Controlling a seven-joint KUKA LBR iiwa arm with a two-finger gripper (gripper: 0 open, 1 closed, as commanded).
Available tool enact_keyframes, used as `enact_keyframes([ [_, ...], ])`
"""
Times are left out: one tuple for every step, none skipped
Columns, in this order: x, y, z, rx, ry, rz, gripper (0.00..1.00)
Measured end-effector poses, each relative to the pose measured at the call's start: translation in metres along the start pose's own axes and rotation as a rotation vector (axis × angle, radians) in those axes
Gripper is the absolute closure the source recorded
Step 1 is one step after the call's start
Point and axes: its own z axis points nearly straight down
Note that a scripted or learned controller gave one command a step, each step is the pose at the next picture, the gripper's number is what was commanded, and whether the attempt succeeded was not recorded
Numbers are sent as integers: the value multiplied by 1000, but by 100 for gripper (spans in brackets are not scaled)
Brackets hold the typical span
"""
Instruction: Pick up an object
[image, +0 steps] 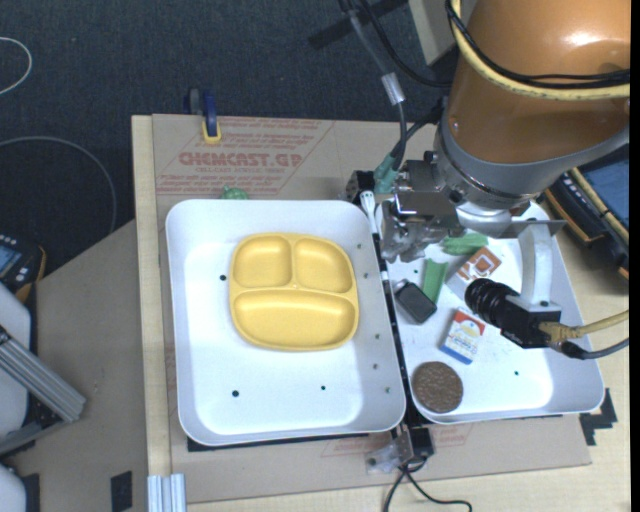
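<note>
Green bar: long, flat, tilted, beside dark block in right bin | gripper: above bin's upper left, finger spread cannot tell.

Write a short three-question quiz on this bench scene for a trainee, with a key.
1. True or false: the yellow divided plate lies in the right bin.
2. Which thing lies nearest the front edge of the right bin? A) the brown round disc B) the green stick C) the black block
3. Fill in: the hand is over the right bin's ____ corner, back-left or front-right.

Key
1. False: it lies in the left bin.
2. A: the disc sits by the front rim, below the small red, white and blue box.
3. Back-left, beside the wall where the two bins meet.
</note>
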Motion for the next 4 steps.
enact_keyframes([
  [-79, 1, 51, 1, 0, 3, 100],
  [-170, 1, 110, 2, 0, 5, 100],
  [-164, 3, 96, -10, 2, -5, 100],
  [-214, 2, 111, -4, 2, -1, 100],
])
